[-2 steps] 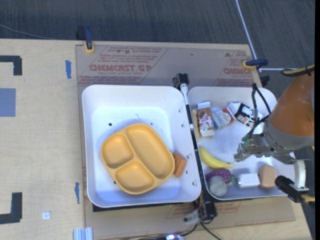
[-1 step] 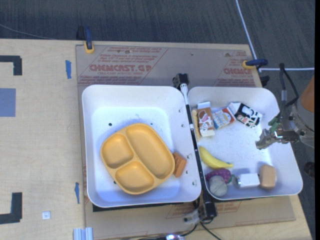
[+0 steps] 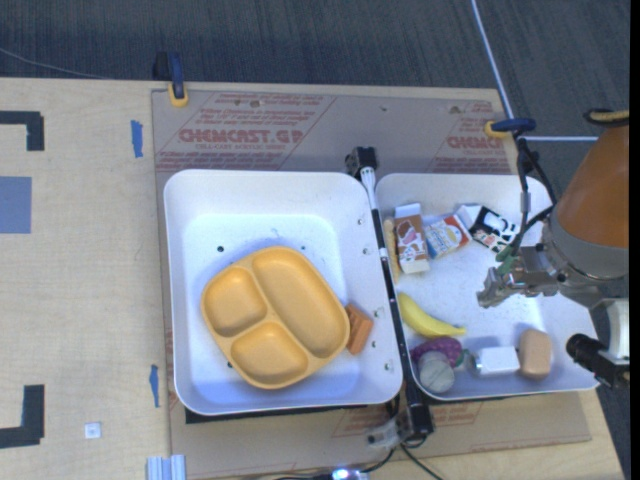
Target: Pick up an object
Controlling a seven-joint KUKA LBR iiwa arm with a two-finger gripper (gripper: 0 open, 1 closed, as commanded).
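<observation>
My gripper hangs over the right part of the right bin, above bare white floor. A yellow banana lies to its left, and a white block and a peach oval piece lie just in front of it. A purple item with a grey round piece sits at the bin's front left. At the back are a brown and white carton, a small packet and a black and white packet. Nothing shows in the gripper's grasp.
The left bin holds a yellow divided plate and an orange block leaning by its right wall. A black clamp sits between the bins at the back. A white cable runs in from the top.
</observation>
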